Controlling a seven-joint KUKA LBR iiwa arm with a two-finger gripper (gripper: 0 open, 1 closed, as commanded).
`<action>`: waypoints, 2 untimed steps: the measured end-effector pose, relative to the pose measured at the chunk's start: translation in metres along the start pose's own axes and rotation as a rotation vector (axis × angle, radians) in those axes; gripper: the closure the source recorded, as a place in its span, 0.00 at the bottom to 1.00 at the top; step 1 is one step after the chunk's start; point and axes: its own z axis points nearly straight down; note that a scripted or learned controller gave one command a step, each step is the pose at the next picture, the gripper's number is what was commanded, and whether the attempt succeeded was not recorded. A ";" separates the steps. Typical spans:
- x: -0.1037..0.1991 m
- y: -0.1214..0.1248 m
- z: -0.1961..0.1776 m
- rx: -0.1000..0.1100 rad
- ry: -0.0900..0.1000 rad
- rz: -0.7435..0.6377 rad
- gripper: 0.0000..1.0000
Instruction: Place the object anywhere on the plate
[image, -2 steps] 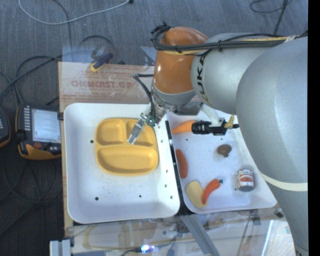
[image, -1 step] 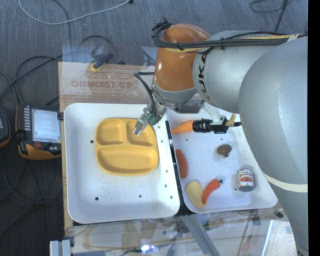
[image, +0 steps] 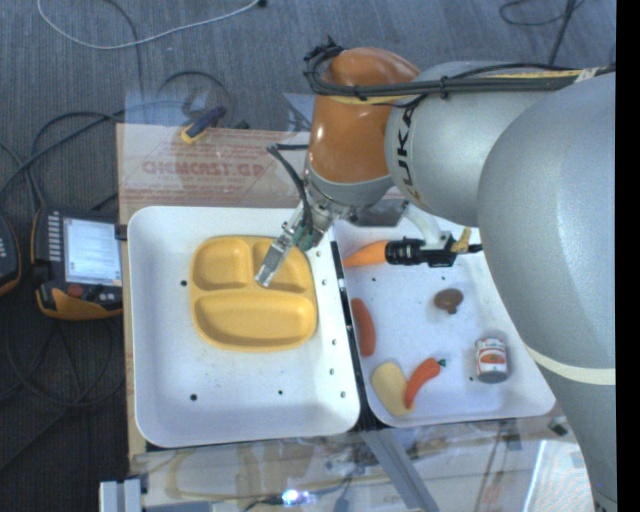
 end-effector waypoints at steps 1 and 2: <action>0.000 0.001 -0.009 -0.001 0.001 0.000 1.00; 0.008 0.010 0.057 -0.001 0.002 0.067 1.00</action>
